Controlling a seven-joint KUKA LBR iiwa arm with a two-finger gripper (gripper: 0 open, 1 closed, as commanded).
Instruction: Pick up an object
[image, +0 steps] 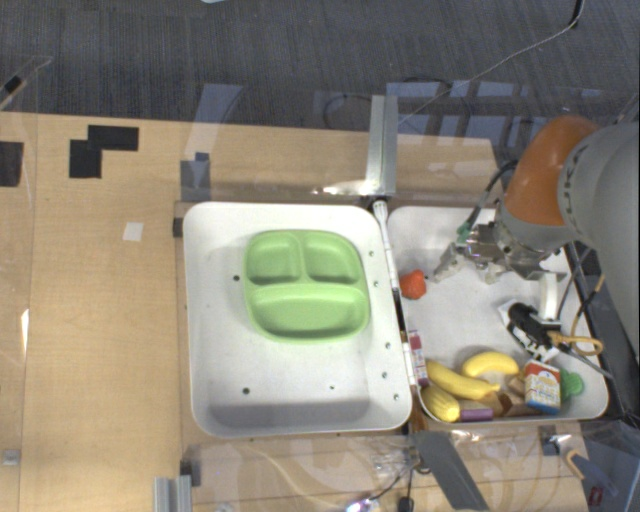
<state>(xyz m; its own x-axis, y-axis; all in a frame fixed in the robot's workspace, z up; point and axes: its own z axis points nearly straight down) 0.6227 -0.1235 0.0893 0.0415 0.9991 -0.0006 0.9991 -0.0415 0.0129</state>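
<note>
Hovering over the upper part of the right bin (590, 400), the jaws hang beneath the orange-banded wrist, and you can see them spread apart with nothing between them. From that gripper (470, 262), look outward: the nearest candidate is the small orange ball (413, 285), lying just beside the left fingertip, close to the wall that divides the bins. It sits alone on bare white floor, so judge it the cleanest pick. Centre over it before you descend, and keep the left finger off the wall. Further toward the near edge, the bananas (470, 375), a small carton (543, 386) and a green piece (571, 382) crowd together, touching one another; a grasp there risks pinching two things. In the left bin (215, 400) lies a green divided plate (303, 283), flat and hard to grip.
</note>
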